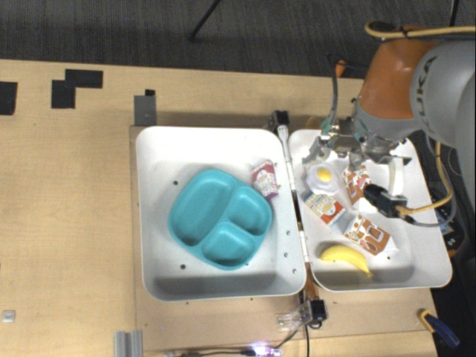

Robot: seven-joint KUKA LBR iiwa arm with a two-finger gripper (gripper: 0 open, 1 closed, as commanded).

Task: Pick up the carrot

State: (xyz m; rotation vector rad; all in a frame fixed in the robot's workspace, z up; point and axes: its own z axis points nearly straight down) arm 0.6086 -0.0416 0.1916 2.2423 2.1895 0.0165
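Orange-printed packets (325,207) crowd the right bin (437,272) under my tool (339,146). I cannot tell which item there is the carrot, nor how the tool is set or what it holds. My worry is a wrong pick, since packets and banana (346,258) lie close together.

Packets (366,233), banana (345,257) and arm (405,88) crowd the right bin (431,266).

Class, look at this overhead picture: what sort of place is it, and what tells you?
Probably a robotics lab bench: a robot arm hangs over two white bins, one holding a teal divided plate, the other toy food such as a banana.
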